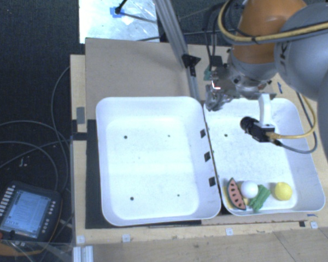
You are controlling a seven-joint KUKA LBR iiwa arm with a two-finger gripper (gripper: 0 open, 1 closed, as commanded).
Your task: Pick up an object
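Four small objects lie along the front edge of the right bin (300, 146): a watermelon slice (235, 194), a white ball (249, 189), a green piece (260, 197) and a yellow lemon (283, 191). The slice, ball and green piece touch one another; the lemon sits a little apart to their right. My gripper (214, 100) hangs over the far left corner of the right bin, close to the divide between the bins. It is far from the objects, and I see nothing held in it.
The left bin (106, 146) lies beside the right one, with black clips (207, 156) along their shared rim. A black cylinder on a yellow cable (255, 128) hangs from the wrist over the right bin. A slanted metal pole (175, 31) rises behind.
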